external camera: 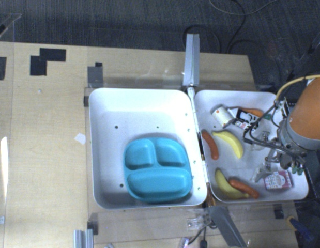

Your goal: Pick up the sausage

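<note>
1. My gripper (267,170) hangs over the right bin (263,96), toward its 4 o'clock corner, wrapped in cables and fittings. From this slant I cannot tell how it is set, nor make out anything in its hold.
2. The sausage (210,143) lies at the bin's 9 o'clock side, just beside the wall shared with the left bin (139,98), running lengthwise along it. It is well apart from me, off at my 10 o'clock.
3. A yellow banana (230,141) curves just beside the sausage, at its 3 o'clock.
4. A second banana (225,185) sits at the bin's 6 o'clock edge with a carrot (244,187) resting on it.
5. A pink packet (278,180) lies just below me, at my 5 o'clock.
6. A blue divided tray (157,170) rests in the left bin.
</note>
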